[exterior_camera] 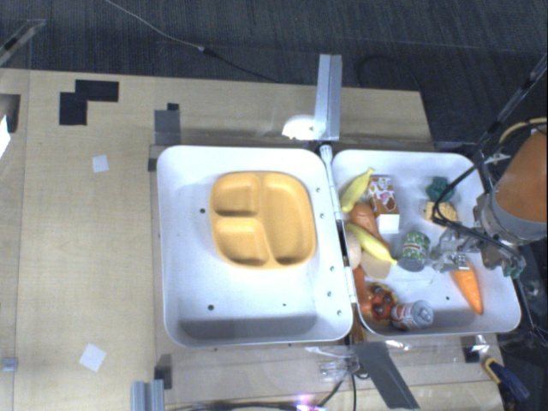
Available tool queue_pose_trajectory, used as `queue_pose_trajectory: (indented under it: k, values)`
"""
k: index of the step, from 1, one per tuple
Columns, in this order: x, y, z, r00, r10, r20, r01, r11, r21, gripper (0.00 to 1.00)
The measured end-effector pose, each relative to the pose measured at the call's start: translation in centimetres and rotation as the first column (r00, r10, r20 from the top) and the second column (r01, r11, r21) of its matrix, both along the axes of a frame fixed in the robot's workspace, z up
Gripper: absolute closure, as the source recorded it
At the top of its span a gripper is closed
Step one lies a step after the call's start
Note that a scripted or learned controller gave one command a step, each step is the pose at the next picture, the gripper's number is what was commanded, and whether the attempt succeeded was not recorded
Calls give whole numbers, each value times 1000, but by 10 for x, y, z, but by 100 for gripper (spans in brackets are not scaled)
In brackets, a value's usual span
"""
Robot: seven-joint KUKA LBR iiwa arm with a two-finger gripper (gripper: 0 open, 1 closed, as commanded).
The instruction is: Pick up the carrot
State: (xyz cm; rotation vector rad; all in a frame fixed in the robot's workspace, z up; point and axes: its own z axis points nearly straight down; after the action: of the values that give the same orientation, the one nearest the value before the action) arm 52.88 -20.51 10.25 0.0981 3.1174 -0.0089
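Jaws unreadable on the metal two-finger gripper [452, 255], poised touching the tapered orange carrot's [468, 288] top for a grab

I am counting two white bins: the left bin [171, 255] and the right bin [505, 315]. I am seeing one yellow divided plate [261, 218], two bananas [356, 188] [370, 243], one carrot [468, 288] and two cans [414, 248] [415, 315]. I am also registering one arm with one gripper [454, 255]. The remaining small items are lying too cluttered for me to count.
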Motion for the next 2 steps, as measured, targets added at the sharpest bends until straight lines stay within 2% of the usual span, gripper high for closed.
queue_pose_trajectory:
  k: [1,2]
  values:
    - [-39,0,43,994,-110,-14,110,994,5,100]
    - [-39,0,-10,999,50,-13,-50,999,4,100]
